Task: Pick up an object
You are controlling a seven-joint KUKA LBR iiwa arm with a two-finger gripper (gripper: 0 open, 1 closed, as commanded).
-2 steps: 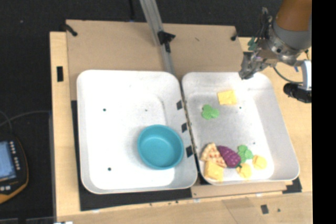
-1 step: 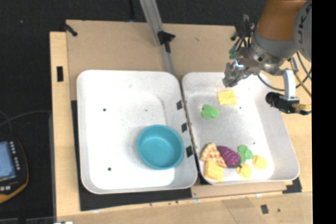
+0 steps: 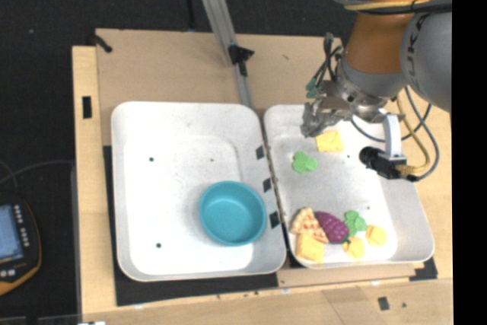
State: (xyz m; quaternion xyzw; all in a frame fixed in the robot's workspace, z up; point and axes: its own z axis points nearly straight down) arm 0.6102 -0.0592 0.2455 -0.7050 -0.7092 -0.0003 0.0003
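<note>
Toy food in the right bin, arm poised at its far end.
Nearest, a cluster of toys (image 3: 335, 228) crowds the right bin's (image 3: 396, 186) front corner; a blue bowl (image 3: 231, 212) sits in the left bin (image 3: 167, 156). Farther back lie a green piece (image 3: 304, 162) and a yellow piece (image 3: 329, 141), the pincer (image 3: 314, 123) just beside the yellow one; its opening cannot be made out.
</note>
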